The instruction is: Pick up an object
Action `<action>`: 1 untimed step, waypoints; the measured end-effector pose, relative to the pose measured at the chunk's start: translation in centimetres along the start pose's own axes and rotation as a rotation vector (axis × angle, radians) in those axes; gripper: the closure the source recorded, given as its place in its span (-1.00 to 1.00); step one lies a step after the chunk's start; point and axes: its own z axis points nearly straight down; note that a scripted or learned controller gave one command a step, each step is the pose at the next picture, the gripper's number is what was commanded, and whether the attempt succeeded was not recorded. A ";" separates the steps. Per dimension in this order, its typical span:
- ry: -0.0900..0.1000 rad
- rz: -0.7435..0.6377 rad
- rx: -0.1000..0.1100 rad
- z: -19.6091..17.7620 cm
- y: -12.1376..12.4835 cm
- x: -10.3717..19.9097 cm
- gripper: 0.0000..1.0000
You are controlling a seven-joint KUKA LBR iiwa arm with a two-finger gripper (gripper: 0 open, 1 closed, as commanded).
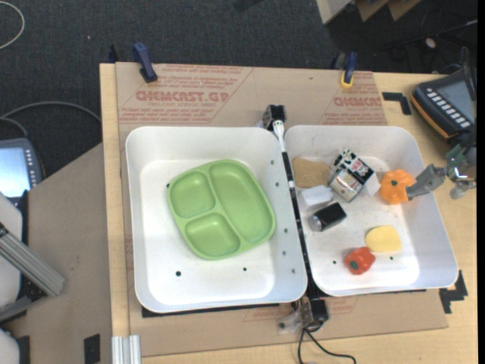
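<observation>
The right bin (424, 275) holds several small objects. An orange toy pepper (393, 186) lies near its right wall. A yellow lemon-shaped piece (383, 239) and a red toy pepper (361, 259) sit toward the front. A black-and-white patterned item (353, 165), a small silver box (345, 186), a tan flat piece (309, 171), a white block (316, 196) and a black block (330, 215) are grouped at the bin's left. My gripper (421, 183) reaches in low from the right edge, its tip right beside the orange pepper; nothing is visibly held.
The left bin (148, 264) carries a green divided plate (220, 208). A black-handled tool (277, 127) lies along the divider between the bins. Blue (144, 61) and yellow (348, 70) clamps hold the cardboard's back edge. A yellow-edged pendant (447, 108) sits at the far right.
</observation>
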 end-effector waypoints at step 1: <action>0.007 0.000 0.015 12.6 -2.4 1.9 -1.00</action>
